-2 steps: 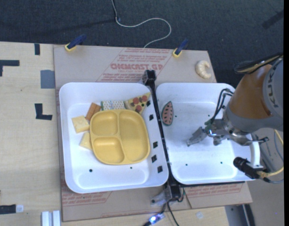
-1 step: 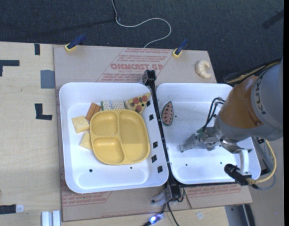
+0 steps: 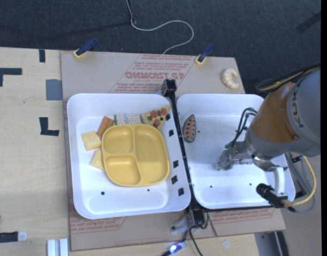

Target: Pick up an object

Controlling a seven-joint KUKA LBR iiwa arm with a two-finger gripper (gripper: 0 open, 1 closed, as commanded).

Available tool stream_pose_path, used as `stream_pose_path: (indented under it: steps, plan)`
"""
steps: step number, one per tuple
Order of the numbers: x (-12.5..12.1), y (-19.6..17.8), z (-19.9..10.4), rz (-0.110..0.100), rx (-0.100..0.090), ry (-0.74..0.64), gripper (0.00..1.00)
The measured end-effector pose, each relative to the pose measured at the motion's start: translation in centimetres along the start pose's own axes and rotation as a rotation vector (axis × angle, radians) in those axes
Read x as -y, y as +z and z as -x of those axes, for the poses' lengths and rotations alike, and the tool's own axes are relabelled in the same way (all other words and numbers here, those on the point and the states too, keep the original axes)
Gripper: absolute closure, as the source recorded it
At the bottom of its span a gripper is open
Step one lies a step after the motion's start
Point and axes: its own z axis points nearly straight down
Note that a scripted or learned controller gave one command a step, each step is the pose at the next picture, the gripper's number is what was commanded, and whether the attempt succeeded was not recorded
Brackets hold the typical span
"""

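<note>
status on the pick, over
Gripper low in right bin, nothing seen in it. Watermelon slice toy apart, by the divider. Yellow divided plate in left bin. Path open.

The right shallow white bin (image 3: 206,193) has open floor through its middle and lower left. A small watermelon-slice toy (image 3: 189,128) lies at its upper left, near the dividing wall. The grey arm with its orange band (image 3: 278,122) covers the bin's right side, gripper (image 3: 225,161) low over the floor. In the left white bin (image 3: 78,159), a yellow divided plastic plate (image 3: 135,154) takes the centre, with cracker-like pieces (image 3: 92,141) crowded along its upper left; bare floor runs along the bottom.
</note>
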Motion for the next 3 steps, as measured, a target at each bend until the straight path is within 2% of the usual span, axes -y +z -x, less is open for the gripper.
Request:
stream_pose_path:
  steps: [3]
  plan:
    - [0.2,-13.1,-0.4,0.001,-0.001,-0.001,1.0]
